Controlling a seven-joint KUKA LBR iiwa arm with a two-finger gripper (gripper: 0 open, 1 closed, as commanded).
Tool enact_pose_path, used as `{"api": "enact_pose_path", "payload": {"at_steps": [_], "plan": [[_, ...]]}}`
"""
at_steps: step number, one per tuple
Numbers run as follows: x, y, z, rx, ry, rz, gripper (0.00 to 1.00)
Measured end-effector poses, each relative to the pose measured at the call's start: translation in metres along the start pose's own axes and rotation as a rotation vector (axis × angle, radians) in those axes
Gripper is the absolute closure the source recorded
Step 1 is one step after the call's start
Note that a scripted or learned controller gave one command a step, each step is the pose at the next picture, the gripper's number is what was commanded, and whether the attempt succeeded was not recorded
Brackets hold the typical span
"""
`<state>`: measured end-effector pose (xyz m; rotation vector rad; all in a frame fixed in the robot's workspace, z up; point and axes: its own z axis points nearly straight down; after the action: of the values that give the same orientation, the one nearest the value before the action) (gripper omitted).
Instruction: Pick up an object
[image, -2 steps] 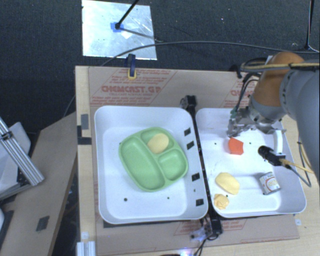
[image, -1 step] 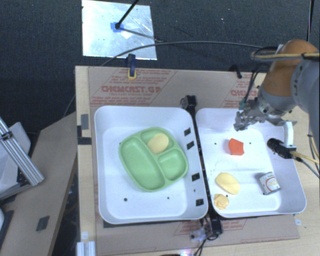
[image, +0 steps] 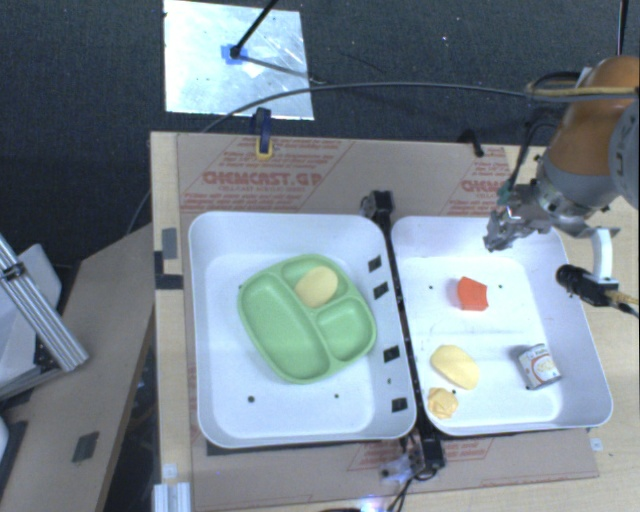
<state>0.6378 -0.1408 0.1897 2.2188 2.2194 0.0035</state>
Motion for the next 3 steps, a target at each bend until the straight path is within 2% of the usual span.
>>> {"api": "enact_pose_path", "payload": {"at_steps": [1,3], "plan": [[0.0,0.001,-0.023,0.001,0.0,-0.004,1.0],[0.107,-0.023,-0.043,0.004,0.002,-0.006,1.0]]}}
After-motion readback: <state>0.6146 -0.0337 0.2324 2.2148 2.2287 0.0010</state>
